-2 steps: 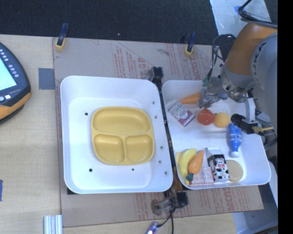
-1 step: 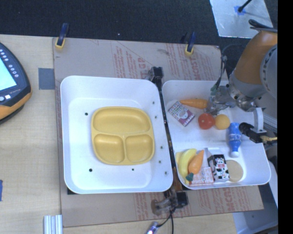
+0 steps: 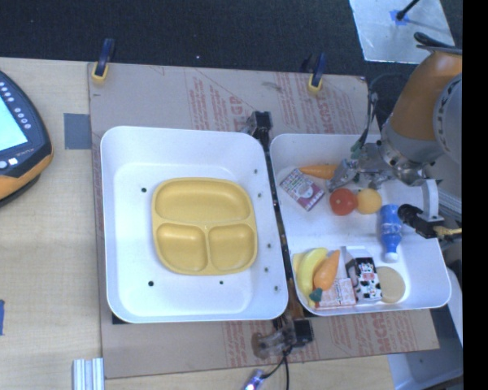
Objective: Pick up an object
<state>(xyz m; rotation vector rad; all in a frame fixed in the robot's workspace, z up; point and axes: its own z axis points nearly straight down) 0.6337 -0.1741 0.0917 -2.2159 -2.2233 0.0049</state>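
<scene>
I have the arm [image 3: 427, 104] reaching in at the upper right of the frame, with the pincer [image 3: 359, 171] low over the upper part of the right bin [image 3: 439, 287]. It sits just above the red tomato [image 3: 343, 201] and the small yellow lemon-like fruit [image 3: 368, 201], with the little orange carrot [image 3: 319, 171] just to its left. From this slanted view I cannot tell how far the pincer stands apart, nor whether anything sits in it, so I count nothing as held.

Any piece in that bin would satisfy the task; the tomato looks the nearest candidate. I judge it to be a light, hard plastic toy: stiff, not fragile, but round and smooth, so likely to squirt out sideways. I would close across its widest middle, straight down, keeping clear of the yellow fruit touching its right side.

The blue bottle [image 3: 390, 230] lies right of centre in the bin; its body would offer a steadier hold than its cap. Lower in the bin, the banana [image 3: 307, 268], a second carrot [image 3: 328, 270] and some small cartons [image 3: 363, 279] are packed close, awkward to separate. The flat snack packet [image 3: 301, 188] looks too thin to pinch. The left bin [image 3: 130, 157] holds a yellow divided plate [image 3: 203, 223]
</scene>
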